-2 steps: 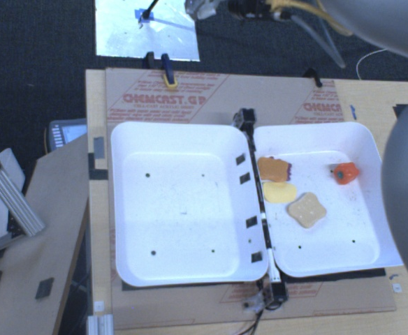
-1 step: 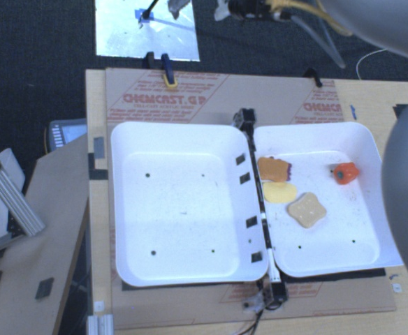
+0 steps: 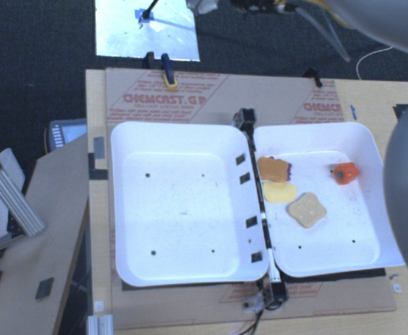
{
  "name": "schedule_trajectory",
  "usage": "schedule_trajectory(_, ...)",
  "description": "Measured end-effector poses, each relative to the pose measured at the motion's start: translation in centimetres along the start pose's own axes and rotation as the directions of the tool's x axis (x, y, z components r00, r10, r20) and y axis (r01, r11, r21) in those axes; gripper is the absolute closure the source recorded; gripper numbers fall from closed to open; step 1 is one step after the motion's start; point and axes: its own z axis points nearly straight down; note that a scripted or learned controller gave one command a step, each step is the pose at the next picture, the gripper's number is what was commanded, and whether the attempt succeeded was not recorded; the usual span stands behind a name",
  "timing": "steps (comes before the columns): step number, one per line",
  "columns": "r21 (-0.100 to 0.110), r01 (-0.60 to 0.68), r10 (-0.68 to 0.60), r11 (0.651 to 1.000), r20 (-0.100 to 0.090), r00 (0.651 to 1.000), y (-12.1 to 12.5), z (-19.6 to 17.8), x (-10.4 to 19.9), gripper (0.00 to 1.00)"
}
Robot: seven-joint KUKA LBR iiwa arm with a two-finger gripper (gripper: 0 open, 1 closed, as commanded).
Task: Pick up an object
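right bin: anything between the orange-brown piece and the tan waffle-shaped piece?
Yes. In the camera view a pale yellow piece lies between the orange-brown piece and the tan waffle-shaped piece, near the divider side of the right bin.

Two shallow white bins sit side by side on the counter (image 3: 96,187): the left bin (image 3: 179,204) and the right bin (image 3: 330,250). Four small things lie in the right bin, one of each kind: one orange-brown piece with a dark edge (image 3: 274,169), one pale yellow flat piece (image 3: 279,192), one tan toast-like piece (image 3: 307,210) and one orange-red rounded piece (image 3: 344,173). Four black clips (image 3: 246,180) run down the seam between the bins. Under the bins lies one brown sheet with red print (image 3: 190,96). Beyond it, on the dark floor, lies one shiny square plate (image 3: 144,19).
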Motion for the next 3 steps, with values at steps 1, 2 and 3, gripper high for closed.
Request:
schedule_trajectory(1, 0.001, 0.001, -0.001, 1.000, 0.000, 1.000, 0.0, 0.0, 0.0, 0.00)
schedule_trajectory(2, -0.002, 0.004, -0.004, 1.000, 0.000, 1.000, 0.0, -1.1, 0.1, 1.00)
schedule_trajectory(3, -0.001, 0.004, -0.004, 1.000, 0.000, 1.000, 0.0, -1.1, 0.1, 0.00)
